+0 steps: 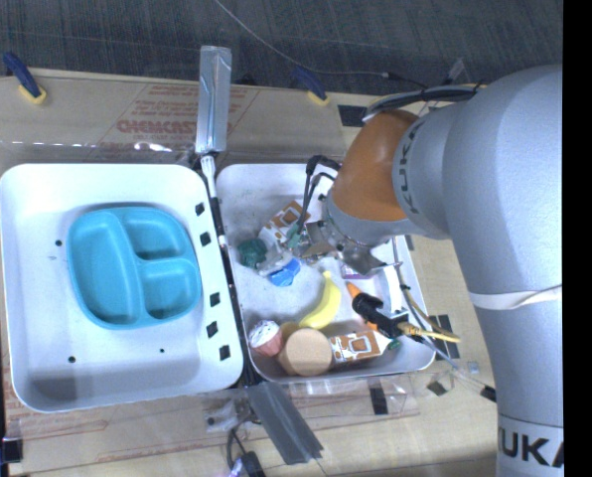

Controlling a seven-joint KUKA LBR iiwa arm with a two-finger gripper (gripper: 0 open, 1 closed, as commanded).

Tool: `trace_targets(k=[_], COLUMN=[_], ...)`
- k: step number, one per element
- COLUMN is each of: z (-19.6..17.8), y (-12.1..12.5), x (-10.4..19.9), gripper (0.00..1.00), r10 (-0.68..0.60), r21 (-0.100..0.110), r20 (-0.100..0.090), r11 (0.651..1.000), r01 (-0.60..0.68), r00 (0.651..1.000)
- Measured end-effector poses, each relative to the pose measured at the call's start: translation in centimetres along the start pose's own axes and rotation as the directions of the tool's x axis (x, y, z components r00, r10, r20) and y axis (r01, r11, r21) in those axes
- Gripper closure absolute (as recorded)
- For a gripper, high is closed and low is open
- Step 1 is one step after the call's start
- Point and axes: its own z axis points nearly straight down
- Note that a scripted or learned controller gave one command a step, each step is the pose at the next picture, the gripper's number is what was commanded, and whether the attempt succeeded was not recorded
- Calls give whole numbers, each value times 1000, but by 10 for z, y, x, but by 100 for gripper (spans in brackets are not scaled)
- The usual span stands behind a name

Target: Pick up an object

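Arm lowered into the right bin (238,187), gripper (311,237) above the clutter.

We see the objects packed in this shallow, smooth white bin: just left of the gripper lie a dark green lump (251,253) and a small blue piece (284,272); directly below it curves a glossy yellow banana (323,303). Further below sit a rounded tan ball (306,351), a small red-and-white cylinder (265,337) and a flat printed packet (357,346). We cannot tell whether the gripper is spread or closed; the orange wrist band hides it. Well left, the other bin (28,266) holds a matte blue compartment tray (135,263).
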Motion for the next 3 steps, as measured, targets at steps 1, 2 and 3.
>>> trace_targets(k=[1,2,3], z=[-9,-105,-186], y=[-1,57,39], x=[0,61,66], gripper=[100,100,100], r10=[-3,60,-9], r21=[3,-9,-7], r20=[0,-1,2], r11=[1000,998,1000], r01=[3,-60,9], r00=[1000,998,1000])
